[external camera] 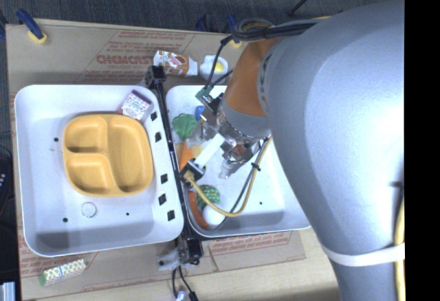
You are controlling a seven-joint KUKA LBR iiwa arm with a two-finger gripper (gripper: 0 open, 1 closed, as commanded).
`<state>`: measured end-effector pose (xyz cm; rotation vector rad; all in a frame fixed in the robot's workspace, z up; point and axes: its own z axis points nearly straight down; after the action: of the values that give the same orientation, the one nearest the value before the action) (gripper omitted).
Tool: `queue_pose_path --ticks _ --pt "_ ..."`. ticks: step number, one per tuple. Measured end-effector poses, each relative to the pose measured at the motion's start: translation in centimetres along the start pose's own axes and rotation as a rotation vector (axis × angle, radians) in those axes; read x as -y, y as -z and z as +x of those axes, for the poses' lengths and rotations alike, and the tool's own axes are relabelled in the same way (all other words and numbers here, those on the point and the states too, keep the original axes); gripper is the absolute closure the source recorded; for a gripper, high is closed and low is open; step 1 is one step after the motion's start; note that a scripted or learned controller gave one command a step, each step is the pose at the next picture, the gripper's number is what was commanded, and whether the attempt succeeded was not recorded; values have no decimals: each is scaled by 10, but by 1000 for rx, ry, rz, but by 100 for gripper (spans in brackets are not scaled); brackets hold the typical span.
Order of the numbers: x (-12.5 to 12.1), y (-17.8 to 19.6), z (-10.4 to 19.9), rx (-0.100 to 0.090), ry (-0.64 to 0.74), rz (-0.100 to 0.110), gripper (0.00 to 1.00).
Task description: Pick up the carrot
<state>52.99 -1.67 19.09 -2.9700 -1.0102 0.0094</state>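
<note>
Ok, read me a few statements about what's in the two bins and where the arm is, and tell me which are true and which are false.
1. A yellow divided tray lies in the left bin. True.
2. The arm is reaching over the left bin. False: it is over the right bin.
3. The carrot lies in the right bin near its left wall. True.
4. The carrot lies on the yellow divided tray. False: it is in the other bin.
5. The gripper is above the right bin, close to the carrot. True.
6. A green item lies in the left bin. False: it is in the right bin.
</note>
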Motion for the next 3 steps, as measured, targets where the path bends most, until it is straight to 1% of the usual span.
queue_pose_path --ticks 1,2,3 --pt "31 0 31 -1 132 0 0" --pt "12 0 16 -2 -246 -2 0" --pt "48 0 24 0 -447 0 0"
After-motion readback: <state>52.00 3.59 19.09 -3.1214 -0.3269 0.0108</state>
